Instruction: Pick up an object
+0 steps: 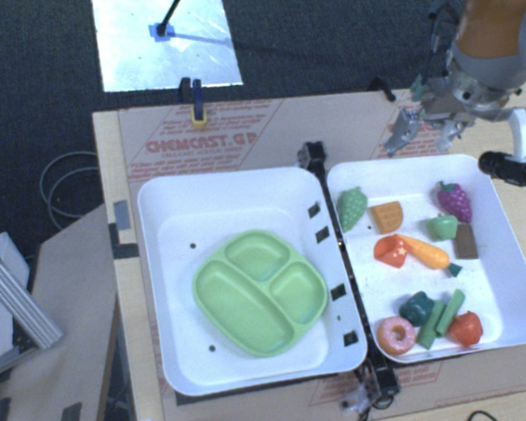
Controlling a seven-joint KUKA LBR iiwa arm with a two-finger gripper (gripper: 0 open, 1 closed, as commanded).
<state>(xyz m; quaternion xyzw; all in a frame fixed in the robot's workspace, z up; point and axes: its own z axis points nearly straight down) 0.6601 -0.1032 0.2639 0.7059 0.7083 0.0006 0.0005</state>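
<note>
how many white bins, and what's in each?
2. Left bin holds a green divided plate; right bin holds the toy food, e.g. carrot and donut.

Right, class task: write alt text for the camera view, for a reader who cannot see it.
A grey and orange robot arm's pincer hangs above the far edge of the right white bin, which holds toy foods including purple grapes, a carrot and a doughnut. The left bin holds a green divided plate.
</note>
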